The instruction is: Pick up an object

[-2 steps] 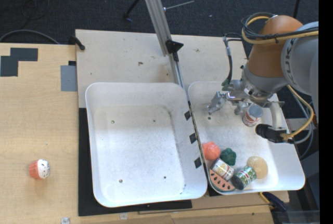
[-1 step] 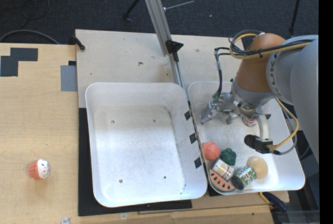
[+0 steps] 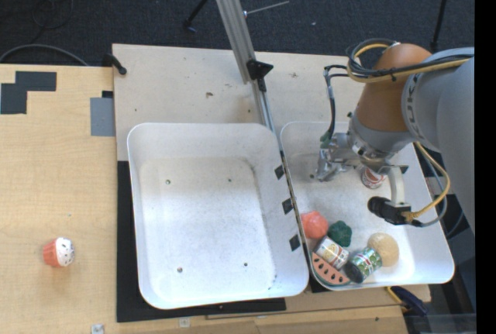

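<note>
The arm is seen reaching in from the right of the frame, and the tool (image 3: 333, 163) is hung low over the upper part of the right bin (image 3: 434, 266), at middle right of the frame. Whether it is clenched or released cannot be told from this angle, and nothing is seen gripped in it.

The candidates for picking are gathered at the lower end of that bin, lower right of the frame: an orange-red ball (image 3: 314, 224), a dark green piece (image 3: 339, 232), a tan rounded object (image 3: 383, 249), a small can (image 3: 332, 253), a green-labelled can (image 3: 363, 263) and a watermelon slice (image 3: 331, 273) against the bottom rim. They are packed close, several touching. A small red-and-white object (image 3: 373, 178) is partly hidden beside the wrist. The left bin (image 3: 139, 150) is passed over, and a red-and-white toy (image 3: 59, 253) is left far off at the lower left of the counter (image 3: 46, 170).

For a clean pick, a descent would best be made on an object at the edge of the cluster; the orange-red ball looks the most exposed. The grip line should be set so that the bin's dividing wall and the neighbouring items are cleared, and the closing made at the widest part, since rounded shapes are judged likely to slip out.
</note>
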